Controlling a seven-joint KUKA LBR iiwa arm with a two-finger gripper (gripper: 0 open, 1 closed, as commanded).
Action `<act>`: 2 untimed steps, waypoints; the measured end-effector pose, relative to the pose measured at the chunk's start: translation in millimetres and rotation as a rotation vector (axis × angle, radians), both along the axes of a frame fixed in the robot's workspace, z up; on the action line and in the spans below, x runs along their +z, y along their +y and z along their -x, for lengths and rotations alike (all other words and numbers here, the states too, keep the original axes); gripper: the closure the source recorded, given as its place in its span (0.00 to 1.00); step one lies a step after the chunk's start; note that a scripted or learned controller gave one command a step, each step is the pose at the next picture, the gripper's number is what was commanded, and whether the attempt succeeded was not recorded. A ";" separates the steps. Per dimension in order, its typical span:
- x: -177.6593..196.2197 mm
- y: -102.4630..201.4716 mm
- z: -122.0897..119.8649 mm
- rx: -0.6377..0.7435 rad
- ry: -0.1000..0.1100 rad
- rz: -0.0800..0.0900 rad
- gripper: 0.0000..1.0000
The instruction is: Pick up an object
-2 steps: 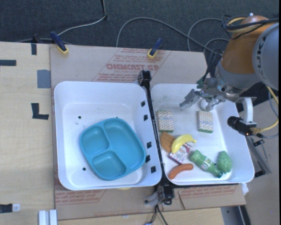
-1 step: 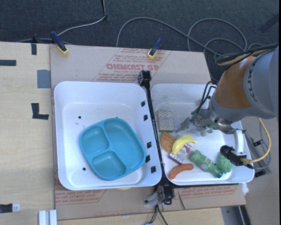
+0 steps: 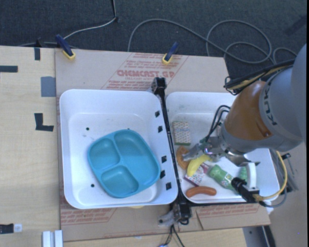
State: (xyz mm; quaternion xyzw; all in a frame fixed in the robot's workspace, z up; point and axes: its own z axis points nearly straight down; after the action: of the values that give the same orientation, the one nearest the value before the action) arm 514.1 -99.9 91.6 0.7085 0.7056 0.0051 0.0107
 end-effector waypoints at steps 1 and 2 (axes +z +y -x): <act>11.1 4.4 -1.7 0.005 0.001 -0.009 1.00; 10.0 4.3 -0.9 0.004 0.003 -0.009 0.00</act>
State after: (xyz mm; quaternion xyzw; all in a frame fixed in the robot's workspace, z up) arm 515.0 -95.6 101.6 0.7070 0.7071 0.0072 0.0064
